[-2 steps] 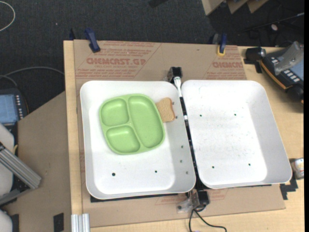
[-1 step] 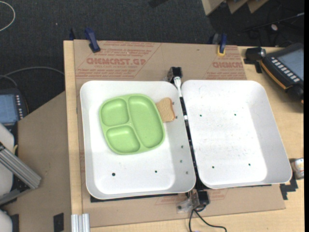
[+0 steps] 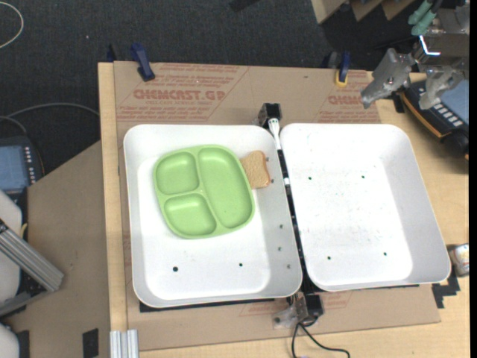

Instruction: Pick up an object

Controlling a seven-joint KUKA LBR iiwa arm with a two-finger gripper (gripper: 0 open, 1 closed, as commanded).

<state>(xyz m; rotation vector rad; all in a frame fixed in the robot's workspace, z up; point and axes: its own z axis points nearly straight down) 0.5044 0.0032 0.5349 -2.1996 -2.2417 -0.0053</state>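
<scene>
A green divided plate lies in the left bin, towards its back. A tan, biscuit-like piece rests against the plate's right rim, close to the wall between the two bins. My gripper hangs beyond the back right corner of the right bin, over the cardboard base, well away from both objects. Nothing is seen in its grasp.
A cardboard sheet lies under both bins, held by blue clamps at the back edge. A black bracket sits at the back where the bins meet. Cables and equipment crowd the far right.
</scene>
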